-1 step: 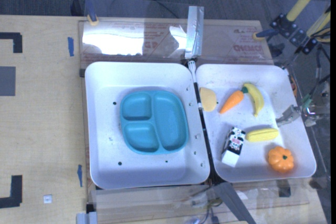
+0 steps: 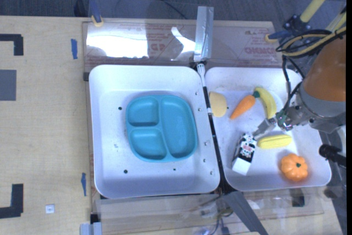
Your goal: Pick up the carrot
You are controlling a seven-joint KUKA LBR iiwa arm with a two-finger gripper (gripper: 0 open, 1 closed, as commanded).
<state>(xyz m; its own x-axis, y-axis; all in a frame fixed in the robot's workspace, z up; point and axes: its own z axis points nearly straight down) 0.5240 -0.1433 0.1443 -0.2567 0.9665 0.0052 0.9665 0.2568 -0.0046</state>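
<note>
The orange carrot (image 2: 242, 107) with a green top lies tilted in the upper middle of the right bin (image 2: 313, 184). My gripper (image 2: 268, 126) hangs low over that bin, to the right of and below the carrot, apart from it. It sits between the yellow banana (image 2: 266, 100) and the yellow corn cob (image 2: 274, 142). Nothing is seen held in it.
In the right bin there are also a pale yellow piece (image 2: 218, 104) at the left wall, a black-and-white carton (image 2: 245, 152) and an orange pumpkin (image 2: 293, 167). The left bin (image 2: 104, 118) holds a blue divided plate (image 2: 161, 127). The arm's cables (image 2: 297, 41) hang at the upper right.
</note>
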